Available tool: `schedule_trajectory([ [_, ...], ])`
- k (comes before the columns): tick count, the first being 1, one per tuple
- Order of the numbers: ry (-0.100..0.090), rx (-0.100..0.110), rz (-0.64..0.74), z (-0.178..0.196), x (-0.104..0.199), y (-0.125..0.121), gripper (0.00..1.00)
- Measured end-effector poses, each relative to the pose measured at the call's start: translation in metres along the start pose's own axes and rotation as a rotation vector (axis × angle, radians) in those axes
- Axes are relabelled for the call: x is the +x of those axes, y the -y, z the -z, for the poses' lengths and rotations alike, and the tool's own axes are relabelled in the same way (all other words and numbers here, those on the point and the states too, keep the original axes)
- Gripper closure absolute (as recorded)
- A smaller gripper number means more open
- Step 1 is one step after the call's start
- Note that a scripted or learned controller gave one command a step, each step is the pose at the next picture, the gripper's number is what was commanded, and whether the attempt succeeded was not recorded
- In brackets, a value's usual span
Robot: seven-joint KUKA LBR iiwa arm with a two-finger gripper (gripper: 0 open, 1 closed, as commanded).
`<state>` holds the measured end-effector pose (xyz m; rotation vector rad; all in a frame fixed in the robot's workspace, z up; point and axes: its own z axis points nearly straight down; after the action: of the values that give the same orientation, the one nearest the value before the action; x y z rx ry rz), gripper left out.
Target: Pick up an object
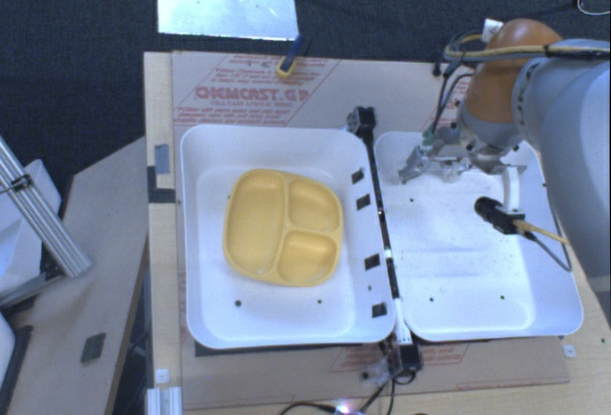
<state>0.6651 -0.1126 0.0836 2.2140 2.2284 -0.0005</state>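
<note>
— Is that claw gripping anything?
— Can't tell from here; it hangs low over the right bin's far corner, how far spread I can't judge.
— And the yellow tray?
— Flat in the left bin; well apart from it.

Red print on the cardboard sheet under the bins, roughly "CHEMCAST GP", smaller lines unreadable
</note>
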Motion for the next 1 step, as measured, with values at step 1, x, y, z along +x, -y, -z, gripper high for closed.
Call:
schedule_trajectory([
  [1, 0.000, -0.005, 0.001, 0.0127, 0.0002, -0.0015, 1.00],
])
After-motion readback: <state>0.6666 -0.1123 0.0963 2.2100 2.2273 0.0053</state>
